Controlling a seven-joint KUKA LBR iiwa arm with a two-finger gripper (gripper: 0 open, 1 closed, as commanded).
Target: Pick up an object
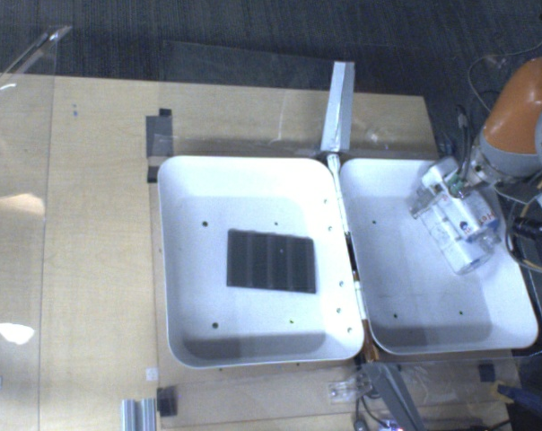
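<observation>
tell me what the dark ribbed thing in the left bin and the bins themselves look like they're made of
Dark ribbed pad: looks like matte black rubber or foam, judging by its dull surface and parallel grooves; which of the two is unclear. Left bin and right bin: probably moulded white plastic with a smooth satin finish, given the rounded corners and soft shading along the walls.

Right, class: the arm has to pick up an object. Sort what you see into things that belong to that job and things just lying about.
Belongs to the job:
- dark ridged rectangular pad, lying flat in the left bin
- hand, over the right bin

Just lying about:
- wooden bench
- metal bar behind the bins
- clear sheet on the bench's left
</observation>
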